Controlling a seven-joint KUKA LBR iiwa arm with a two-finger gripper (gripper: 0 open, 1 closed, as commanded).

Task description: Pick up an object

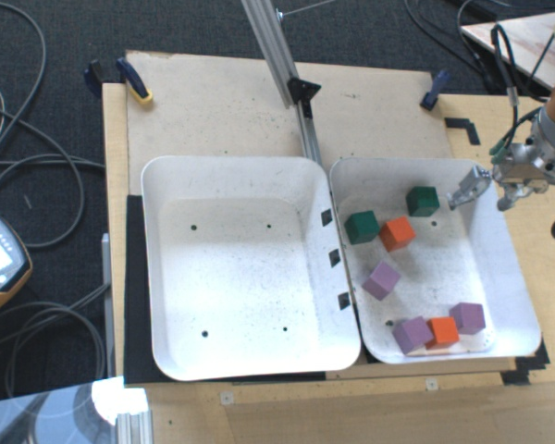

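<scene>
A: What sits nearest?
B: Purple, orange, purple plastic cubes [441, 329] crowd the right white bin [511, 276] front wall; green cube [423, 201] farther.
A: Tool?
B: Two-finger gripper [486, 191] hovers at the far rim, fingers apart, empty, likely poised to descend.

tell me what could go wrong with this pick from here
1. The pincer hangs over the right bin's far rim, so coming straight down it might hit the wall instead of a block.
2. One green block touches an orange block, so a grasp there may nudge the neighbour or catch both.
3. Two purple blocks and an orange one crowd the near wall, leaving little room around them.
</scene>
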